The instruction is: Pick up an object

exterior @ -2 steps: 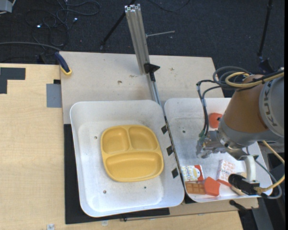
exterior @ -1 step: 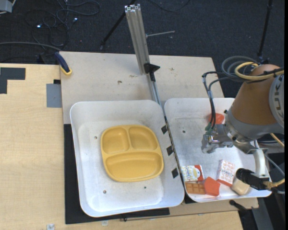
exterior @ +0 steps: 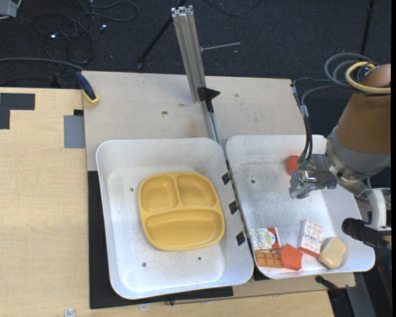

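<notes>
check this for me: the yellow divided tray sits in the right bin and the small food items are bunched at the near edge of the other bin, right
Not quite. The camera view shows the yellow divided tray in the left bin, not the right one. The small food items are bunched at the near edge of the other bin, the right bin, as you said.

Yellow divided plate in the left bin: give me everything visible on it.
The yellow divided plate looks like matte moulded plastic, a rounded square with a raised rim and three compartments: two smaller ones on the far side and one wide one on the near side. All three appear bare. It lies flat and right way up, turned slightly askew to the bin walls, near the middle of the left shallow white bin. It touches only the bin floor. The claw sits over the right bin, well apart from it.
</notes>
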`<action>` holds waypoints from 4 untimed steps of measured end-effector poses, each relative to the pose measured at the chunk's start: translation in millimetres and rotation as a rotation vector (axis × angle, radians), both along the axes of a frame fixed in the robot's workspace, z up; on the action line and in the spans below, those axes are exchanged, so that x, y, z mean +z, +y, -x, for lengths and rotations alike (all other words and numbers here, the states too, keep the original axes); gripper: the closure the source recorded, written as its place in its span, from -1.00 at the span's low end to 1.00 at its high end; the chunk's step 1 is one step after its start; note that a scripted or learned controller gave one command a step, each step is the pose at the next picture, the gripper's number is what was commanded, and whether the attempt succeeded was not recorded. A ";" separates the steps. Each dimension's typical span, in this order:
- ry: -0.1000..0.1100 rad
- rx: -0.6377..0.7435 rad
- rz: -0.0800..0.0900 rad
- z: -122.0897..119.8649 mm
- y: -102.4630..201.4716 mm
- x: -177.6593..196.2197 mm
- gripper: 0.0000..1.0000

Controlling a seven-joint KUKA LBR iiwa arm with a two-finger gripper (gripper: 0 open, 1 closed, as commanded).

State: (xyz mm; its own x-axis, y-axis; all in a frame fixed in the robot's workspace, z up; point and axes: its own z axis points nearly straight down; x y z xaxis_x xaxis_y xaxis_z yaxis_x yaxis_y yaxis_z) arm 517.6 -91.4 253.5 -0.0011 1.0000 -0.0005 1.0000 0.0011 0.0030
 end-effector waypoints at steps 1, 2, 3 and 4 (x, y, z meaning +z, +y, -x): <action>0.005 0.003 -0.002 -10.4 50.4 2.7 1.00; 0.006 0.003 -0.001 -17.6 98.1 2.5 1.00; 0.009 0.002 -0.001 -14.0 141.8 -13.1 1.00; 0.008 0.003 -0.001 -24.2 196.2 -32.6 1.00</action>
